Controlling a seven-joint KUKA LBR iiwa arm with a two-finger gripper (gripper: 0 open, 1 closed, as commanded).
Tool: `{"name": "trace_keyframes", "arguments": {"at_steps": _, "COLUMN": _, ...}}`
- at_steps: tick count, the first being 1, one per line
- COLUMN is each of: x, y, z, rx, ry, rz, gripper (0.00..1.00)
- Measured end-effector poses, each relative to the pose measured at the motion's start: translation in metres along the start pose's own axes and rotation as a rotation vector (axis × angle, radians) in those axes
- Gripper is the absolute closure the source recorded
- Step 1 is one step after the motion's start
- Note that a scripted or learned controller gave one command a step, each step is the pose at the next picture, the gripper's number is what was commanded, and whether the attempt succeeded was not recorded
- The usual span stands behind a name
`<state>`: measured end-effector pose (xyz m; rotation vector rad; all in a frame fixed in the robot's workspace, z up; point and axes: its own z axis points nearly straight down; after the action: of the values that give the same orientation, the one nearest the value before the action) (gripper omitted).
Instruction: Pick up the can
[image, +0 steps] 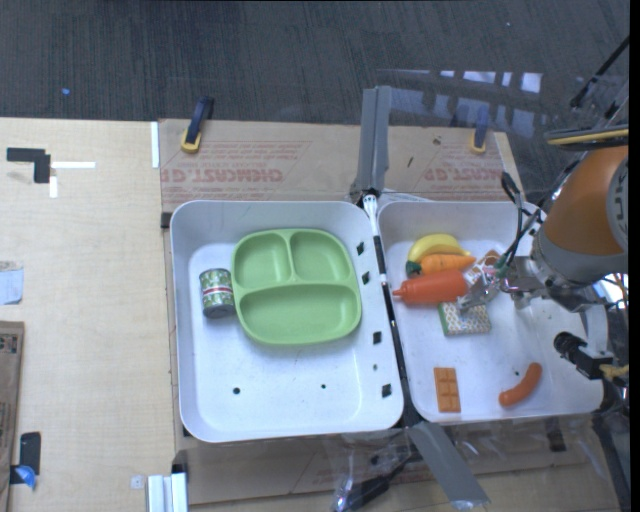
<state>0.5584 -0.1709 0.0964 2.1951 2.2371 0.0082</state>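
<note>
The can (216, 293) is small, with a green patterned label and a silver top. It stands upright in the left bin (290, 415), touching the left edge of a green divided plate (297, 286). My gripper (483, 288) is far from it, low in the right bin (560, 330), just above a checkered sponge-like pad (466, 319) and next to an orange carrot (432, 289). Nothing shows between its fingers.
The right bin also holds a yellow banana (436, 245), a second orange piece (447, 264), an orange waffle-like block (447, 389) and a sausage (520, 384). A raised divider (385, 310) separates the two bins.
</note>
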Motion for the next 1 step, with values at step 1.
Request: {"name": "trace_keyframes", "arguments": {"at_steps": 1, "x": -0.0067, "y": 0.0567, "z": 0.0028, "rx": 0.005, "ry": -0.001, "rz": 0.050, "gripper": 0.00}}
